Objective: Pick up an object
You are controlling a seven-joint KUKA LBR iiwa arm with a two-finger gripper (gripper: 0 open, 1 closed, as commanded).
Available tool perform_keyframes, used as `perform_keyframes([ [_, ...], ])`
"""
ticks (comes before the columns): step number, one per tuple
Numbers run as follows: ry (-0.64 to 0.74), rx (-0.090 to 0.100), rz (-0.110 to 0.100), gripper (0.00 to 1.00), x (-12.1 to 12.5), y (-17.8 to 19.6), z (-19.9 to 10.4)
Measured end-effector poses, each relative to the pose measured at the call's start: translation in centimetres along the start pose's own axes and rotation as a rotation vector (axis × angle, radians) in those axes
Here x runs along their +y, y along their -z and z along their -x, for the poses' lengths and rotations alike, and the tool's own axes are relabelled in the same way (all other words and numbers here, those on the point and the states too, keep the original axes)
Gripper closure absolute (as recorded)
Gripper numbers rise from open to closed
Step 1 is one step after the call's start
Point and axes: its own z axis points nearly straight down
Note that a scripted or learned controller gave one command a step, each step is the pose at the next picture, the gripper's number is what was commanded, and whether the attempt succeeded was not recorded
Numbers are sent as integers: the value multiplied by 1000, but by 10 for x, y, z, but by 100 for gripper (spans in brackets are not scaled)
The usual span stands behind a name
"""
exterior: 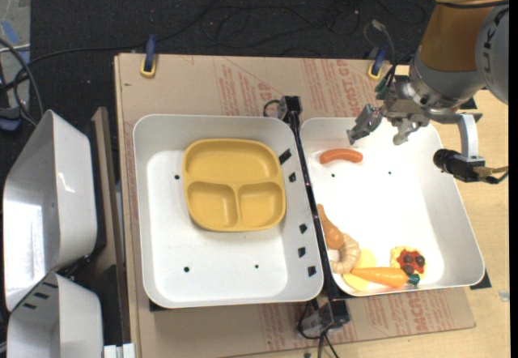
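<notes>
across the middle of the frame sit two shallow white bins side by side on a brown cardboard sheet. left bin holds one yellow divided plate with three compartments, lying flat in the bin's upper half. right bin holds several toy food pieces: one orange-red sausage alone near its upper left corner, and a cluster along its lower left edge, namely one shrimp-like piece, one carrot, one pale yellow slice under them, and one small yellow piece with red and dark toppings just right of the carrot. two orange clamps grip the cardboard's upper edge, one at each end.

red printing runs over the cardboard, mostly upside down and too broken to read.

arm enters from the upper right, its orange band high in the corner, wrist angled down and left. gripper hangs over the right bin's upper edge, its two fingers spread apart with nothing between them, above and just right of the sausage, apart from it.
</notes>
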Motion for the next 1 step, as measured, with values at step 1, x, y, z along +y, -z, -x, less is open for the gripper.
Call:
perform_keyframes([
  [1, 2, -2, 14, 0, 2, 8, 0],
])
